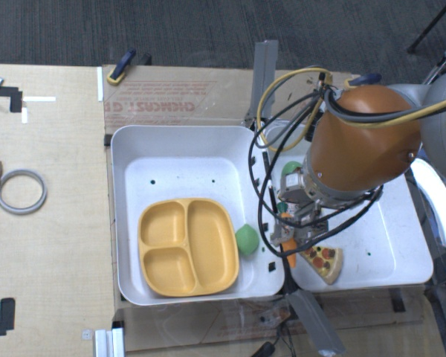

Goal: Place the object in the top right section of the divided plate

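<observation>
Gripper (pixel 291 238): low over right bin's left edge, finger state cannot be told | yellow divided plastic plate (pixel 187 246): unloaded | green ball (pixel 246 239): touching plate's right rim

Showing a yellow divided plate (pixel 187 245), a green ball (pixel 247 239), white bins (pixel 126 199), a red-dotted pizza slice (pixel 323 262), an orange-banded arm (pixel 363 143)
</observation>
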Robot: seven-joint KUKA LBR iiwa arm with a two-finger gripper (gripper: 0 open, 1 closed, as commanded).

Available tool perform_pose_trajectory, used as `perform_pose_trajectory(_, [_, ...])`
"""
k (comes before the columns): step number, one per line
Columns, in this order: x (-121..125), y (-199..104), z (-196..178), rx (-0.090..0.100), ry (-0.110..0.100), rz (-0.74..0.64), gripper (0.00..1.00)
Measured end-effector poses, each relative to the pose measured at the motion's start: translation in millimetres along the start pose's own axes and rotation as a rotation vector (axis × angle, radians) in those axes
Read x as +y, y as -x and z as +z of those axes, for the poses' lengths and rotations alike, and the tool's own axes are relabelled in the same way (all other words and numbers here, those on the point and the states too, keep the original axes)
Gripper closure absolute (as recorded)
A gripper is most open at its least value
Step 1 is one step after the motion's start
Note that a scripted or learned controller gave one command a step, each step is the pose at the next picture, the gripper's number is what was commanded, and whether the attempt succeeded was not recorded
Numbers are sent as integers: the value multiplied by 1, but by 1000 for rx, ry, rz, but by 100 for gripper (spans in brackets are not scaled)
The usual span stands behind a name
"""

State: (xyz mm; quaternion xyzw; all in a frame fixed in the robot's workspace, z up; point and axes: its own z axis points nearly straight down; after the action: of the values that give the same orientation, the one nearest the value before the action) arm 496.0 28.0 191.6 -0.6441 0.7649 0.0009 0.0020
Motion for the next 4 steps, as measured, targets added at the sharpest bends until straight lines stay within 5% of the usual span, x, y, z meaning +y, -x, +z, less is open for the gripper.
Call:
perform_pose_trajectory(1, [16,34,1,-1,3,-741,100])
perform_pose_trajectory(2, [28,55,1,-2,5,-1141,100])
perform_pose_trajectory(3, [28,56,-6,-8,7,-1132,100])
perform_pose_trajectory(4, [16,127,57,-4,8,-1535,100])
